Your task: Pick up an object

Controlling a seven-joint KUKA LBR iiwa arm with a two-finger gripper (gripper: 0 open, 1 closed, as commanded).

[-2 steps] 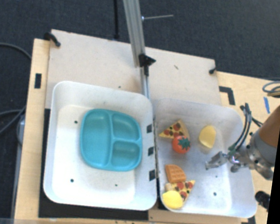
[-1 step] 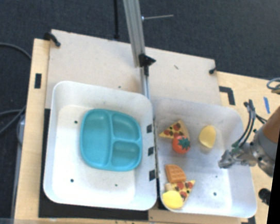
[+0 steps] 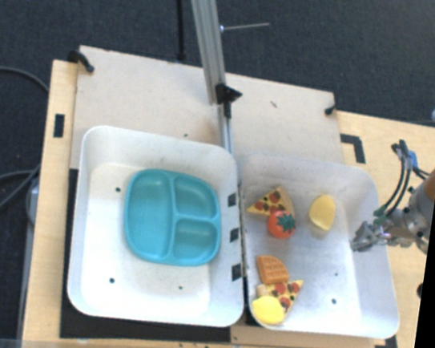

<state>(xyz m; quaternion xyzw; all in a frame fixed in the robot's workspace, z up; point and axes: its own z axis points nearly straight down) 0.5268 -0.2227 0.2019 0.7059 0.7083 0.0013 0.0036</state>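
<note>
Gripper hovering at right bin's right rim, nothing held; finger state impossible to tell at this scale.

Sitting inside right bin, all candidates: yellow piece nearest the gripper; pizza slice touching red tomato toward bin's left wall; waffle, second pizza slice and lemon bunching at near-left corner. Resting centred in left bin, blue divided plate. Likely approaching low over the rim for the isolated yellow piece, easiest to reach.

Dark carpet floor surrounds a pale wooden bench. Black cables trail across the floor at left. A metal pole rises slantwise behind. Even, diffuse light.
</note>
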